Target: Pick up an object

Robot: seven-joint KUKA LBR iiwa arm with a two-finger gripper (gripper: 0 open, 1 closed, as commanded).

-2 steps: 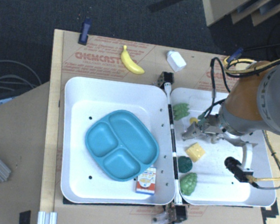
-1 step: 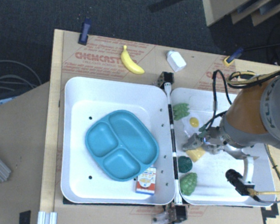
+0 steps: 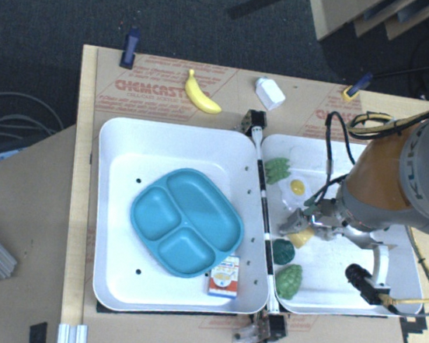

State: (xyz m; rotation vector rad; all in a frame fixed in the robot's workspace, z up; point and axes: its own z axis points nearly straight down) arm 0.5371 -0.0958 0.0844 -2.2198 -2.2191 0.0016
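Against the left wall of the right bin (image 3: 384, 313), the gripper (image 3: 300, 221) hangs low over a small yellow object (image 3: 299, 236) lying just beneath and toward the bin's near edge, though whether it is grasped I cannot tell.

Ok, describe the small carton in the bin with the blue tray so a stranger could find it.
Start at the left white bin, which holds a blue divided tray. Just past the tray's near right corner, against the bin's front edge, lies the small carton. It is the only boxy thing there, white and orange with a red bottom.
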